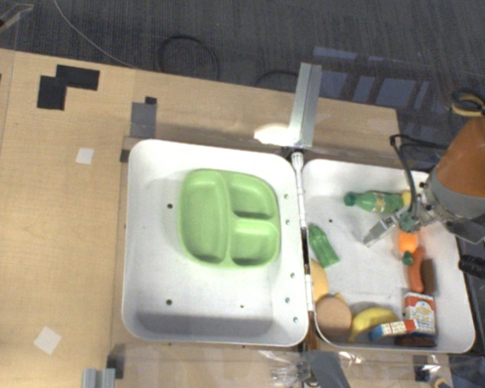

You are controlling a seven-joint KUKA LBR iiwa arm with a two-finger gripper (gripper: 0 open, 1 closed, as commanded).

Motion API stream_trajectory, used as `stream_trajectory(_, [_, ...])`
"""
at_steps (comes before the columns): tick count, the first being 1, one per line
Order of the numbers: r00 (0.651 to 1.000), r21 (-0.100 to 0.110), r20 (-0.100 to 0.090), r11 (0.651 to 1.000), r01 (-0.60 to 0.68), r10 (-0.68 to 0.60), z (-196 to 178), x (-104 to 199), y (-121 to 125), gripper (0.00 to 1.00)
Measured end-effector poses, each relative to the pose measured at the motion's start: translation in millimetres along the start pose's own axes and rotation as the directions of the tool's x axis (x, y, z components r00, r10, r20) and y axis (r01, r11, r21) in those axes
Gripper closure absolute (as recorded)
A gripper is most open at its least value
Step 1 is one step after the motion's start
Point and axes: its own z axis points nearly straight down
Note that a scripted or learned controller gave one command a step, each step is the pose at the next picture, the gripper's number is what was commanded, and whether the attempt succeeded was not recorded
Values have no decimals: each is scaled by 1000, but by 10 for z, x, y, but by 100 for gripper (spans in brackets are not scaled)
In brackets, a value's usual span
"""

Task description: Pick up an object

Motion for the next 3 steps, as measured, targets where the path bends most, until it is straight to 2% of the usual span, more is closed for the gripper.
stream_trajectory(1, [999,-1,1,999,-51,51,-9,201,-250,0])
stream_trajectory(2, [999,-7,7,999,-43,43,-143,191,-217,100])
stream_trajectory(3, [908,-2,-4,908,-418,418,-28,434,-1154,100])
